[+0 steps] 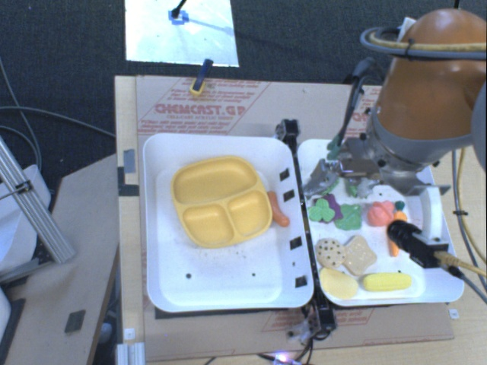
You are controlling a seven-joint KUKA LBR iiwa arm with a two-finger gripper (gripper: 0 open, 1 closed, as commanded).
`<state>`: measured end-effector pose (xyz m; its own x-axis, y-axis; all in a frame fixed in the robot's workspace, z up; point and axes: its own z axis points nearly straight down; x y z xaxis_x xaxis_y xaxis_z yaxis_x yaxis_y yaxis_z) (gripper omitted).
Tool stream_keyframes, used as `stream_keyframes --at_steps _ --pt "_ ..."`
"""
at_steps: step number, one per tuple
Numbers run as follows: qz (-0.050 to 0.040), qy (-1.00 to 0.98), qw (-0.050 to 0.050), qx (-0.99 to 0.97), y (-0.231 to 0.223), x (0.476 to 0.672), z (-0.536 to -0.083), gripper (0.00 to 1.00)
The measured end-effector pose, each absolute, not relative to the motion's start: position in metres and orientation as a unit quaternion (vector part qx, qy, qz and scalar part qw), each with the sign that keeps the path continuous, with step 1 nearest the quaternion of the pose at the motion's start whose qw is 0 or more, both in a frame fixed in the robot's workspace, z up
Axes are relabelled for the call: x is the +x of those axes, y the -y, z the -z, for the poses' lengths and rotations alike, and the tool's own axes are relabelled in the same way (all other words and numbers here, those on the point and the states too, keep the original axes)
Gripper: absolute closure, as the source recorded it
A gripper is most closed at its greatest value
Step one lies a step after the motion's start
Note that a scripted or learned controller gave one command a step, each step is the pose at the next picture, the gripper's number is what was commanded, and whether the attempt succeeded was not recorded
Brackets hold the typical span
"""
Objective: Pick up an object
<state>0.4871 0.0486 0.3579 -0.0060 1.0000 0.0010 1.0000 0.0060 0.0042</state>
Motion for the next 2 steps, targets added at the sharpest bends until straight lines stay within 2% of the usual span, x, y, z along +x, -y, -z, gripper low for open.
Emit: stream_keyframes --at_steps 1,2 --pt "-0.0046 -0.710 0.002 0.704 -0.0910 0.4873 -0.4272 0.00" --pt "-0.0030 -0.711 0.002 0.703 -0.0885 0.4876 -0.4351 1.00"
